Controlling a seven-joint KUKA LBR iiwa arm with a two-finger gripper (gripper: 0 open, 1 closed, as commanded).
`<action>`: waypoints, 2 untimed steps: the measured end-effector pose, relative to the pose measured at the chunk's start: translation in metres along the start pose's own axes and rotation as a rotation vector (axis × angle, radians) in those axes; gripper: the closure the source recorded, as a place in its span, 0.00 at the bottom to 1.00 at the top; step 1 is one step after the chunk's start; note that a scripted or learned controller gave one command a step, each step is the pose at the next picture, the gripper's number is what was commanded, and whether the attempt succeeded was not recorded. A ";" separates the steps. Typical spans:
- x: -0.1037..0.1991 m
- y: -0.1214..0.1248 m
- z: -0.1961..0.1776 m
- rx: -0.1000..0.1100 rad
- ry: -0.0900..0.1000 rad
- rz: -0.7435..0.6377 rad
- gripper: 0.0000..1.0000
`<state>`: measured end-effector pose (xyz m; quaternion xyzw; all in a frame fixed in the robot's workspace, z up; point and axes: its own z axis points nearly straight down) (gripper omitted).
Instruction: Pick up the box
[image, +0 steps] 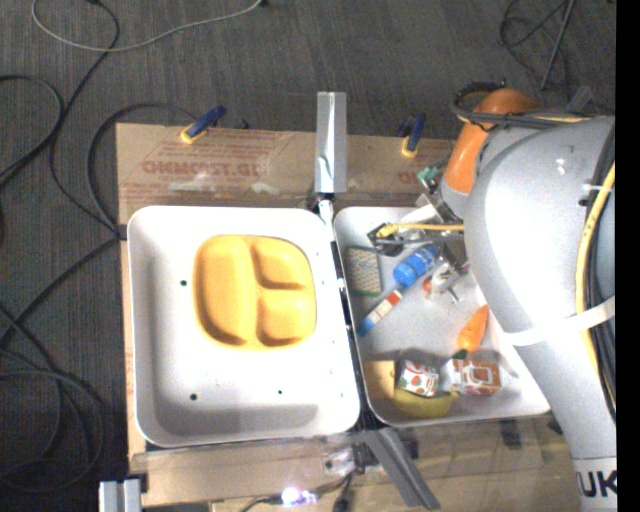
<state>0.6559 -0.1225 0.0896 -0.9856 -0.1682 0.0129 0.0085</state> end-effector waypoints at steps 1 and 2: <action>0.002 -0.016 0.002 -0.022 0.013 0.139 0.00; -0.054 -0.038 0.004 -0.023 0.026 0.107 0.00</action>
